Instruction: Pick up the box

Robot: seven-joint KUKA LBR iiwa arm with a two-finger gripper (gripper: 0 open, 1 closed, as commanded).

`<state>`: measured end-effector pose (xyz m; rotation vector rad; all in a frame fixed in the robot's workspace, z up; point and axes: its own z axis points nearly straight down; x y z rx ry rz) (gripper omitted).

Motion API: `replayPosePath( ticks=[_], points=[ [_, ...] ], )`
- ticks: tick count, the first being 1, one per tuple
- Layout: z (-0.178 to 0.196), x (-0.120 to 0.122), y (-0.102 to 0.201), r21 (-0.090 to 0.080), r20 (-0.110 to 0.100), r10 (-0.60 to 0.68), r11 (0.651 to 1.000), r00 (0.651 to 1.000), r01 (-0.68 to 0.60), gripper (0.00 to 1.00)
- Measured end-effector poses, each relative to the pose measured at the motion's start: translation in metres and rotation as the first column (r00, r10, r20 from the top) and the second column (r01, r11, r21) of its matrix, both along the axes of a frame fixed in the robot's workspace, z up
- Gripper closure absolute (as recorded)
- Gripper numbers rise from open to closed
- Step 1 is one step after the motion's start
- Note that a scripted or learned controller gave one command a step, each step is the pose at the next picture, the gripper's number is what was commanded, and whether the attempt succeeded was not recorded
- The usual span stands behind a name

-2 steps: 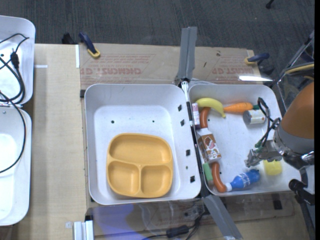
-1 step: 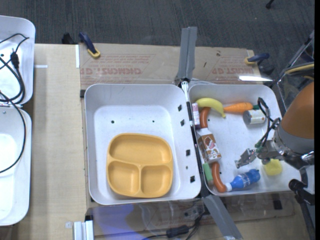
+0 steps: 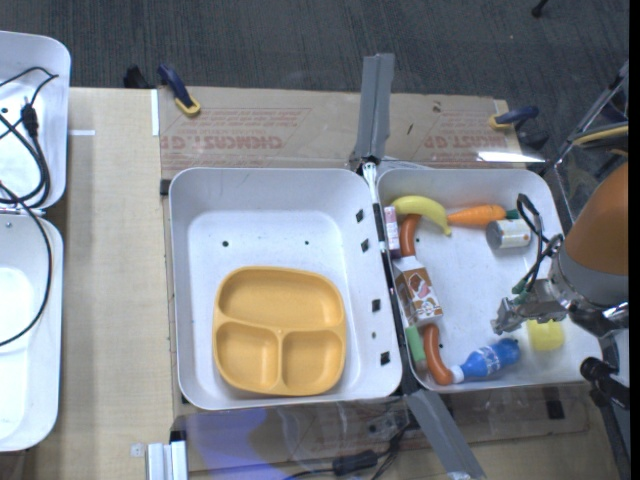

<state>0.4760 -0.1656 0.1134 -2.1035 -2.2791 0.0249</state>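
The box (image 3: 418,295) is a small brown carton with a picture on its top. It lies flat along the left wall of the right bin (image 3: 465,173), about halfway down. My gripper (image 3: 508,318) hangs low over the right part of the same bin, well to the right of the box and apart from it. Nothing shows between its tips. A blue bottle (image 3: 490,361) lies just below the gripper and a yellow block (image 3: 546,335) just to its right.
The right bin also holds a banana (image 3: 423,211), a carrot (image 3: 476,213), a small can (image 3: 508,234), a sausage (image 3: 410,236) above the box and another sausage (image 3: 434,356) below it. An orange divided plate (image 3: 281,329) lies in the left bin (image 3: 200,268).
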Motion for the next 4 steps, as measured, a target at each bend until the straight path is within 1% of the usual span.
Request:
replayPosePath(
  ticks=[1, 2, 3, 4],
  points=[
    [0.0, 0.0, 0.0, 0.0, 0.0, 0.0, 1.0, 1.0, 0.0, 0.0],
    [0.005, 0.0, -0.001, 0.002, -0.006, 0.0, 1.0, 1.0, 0.0, 1.0],
    [0.005, 0.0, -0.001, 0.002, -0.007, 0.0, 1.0, 1.0, 0.0, 0.0],
    [-0.024, 0.059, -0.032, 0.024, 0.032, 0.108, 0.994, 0.994, -0.108, 0.0]
  ],
)
